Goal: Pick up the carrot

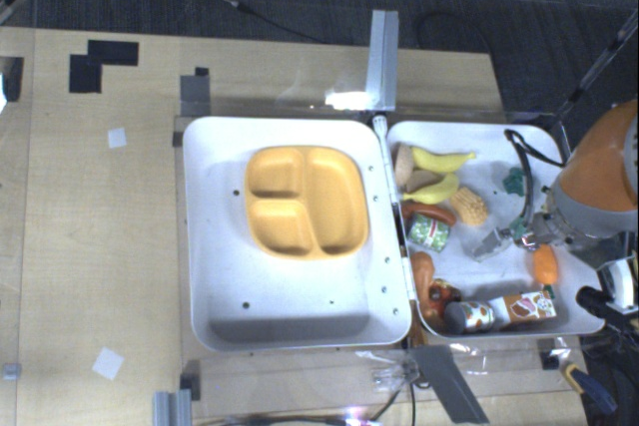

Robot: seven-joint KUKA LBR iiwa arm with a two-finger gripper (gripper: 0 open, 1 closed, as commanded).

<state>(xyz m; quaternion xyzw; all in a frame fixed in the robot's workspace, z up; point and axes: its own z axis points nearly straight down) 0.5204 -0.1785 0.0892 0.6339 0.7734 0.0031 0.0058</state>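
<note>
Here the bench (90, 244) is seen to carry two white bins side by side. The left bin (215, 214) holds a yellow divided plate (303, 201). The right bin (499, 264) is crowded along its left wall and front with bananas (439, 173), a corn cob (469, 206), a small green carton (430, 233) and a bottle with a red label (499, 310).

The arm (599, 175) is reached in from the right, its orange band lying over the bin's right edge. The gripper (507, 236) is set low near the middle of that bin; what seems to be a pale finger tip points left, but the view is too blurred for its opening to be judged, and nothing can be made out in it.

The carrot (544, 266) is taken to be the small orange piece lying just beside the wrist, to the right of the tip and slightly nearer the front. Its long axis appears to run roughly front to back. A short pull back toward the right would be needed before any descent.
</note>
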